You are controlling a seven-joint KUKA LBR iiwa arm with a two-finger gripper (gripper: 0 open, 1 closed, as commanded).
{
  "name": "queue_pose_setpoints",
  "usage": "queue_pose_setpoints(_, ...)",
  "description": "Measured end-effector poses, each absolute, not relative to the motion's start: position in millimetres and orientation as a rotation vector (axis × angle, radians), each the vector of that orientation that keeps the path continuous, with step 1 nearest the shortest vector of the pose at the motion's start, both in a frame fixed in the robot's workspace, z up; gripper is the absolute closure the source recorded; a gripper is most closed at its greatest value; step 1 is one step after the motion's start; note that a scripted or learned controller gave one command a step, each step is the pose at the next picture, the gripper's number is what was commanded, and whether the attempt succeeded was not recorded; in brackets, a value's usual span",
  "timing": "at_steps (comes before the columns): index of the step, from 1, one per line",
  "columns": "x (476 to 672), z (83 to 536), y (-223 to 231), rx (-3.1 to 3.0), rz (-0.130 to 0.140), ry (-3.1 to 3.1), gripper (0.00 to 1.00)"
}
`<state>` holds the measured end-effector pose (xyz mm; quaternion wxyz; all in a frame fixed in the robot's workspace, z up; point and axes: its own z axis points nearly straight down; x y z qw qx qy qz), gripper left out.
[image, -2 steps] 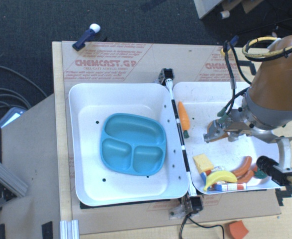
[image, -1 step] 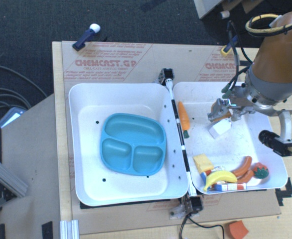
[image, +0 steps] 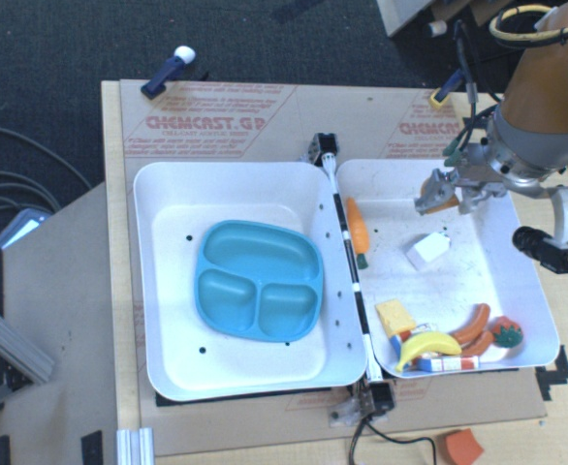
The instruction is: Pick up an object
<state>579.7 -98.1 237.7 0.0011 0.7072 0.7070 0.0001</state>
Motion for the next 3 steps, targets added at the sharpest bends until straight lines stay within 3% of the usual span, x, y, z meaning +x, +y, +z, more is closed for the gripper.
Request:
queue_pose_setpoints(1,560.8,194,-47,2.222,-0.002,2.225,1.00)
queue_pose_setpoints(2,479.0,253,-51,2.224,-0.002,2.223,1.00)
queue_pose_setpoints(3,518.8,248,-62,2.220,0.000,2.221,1.00)
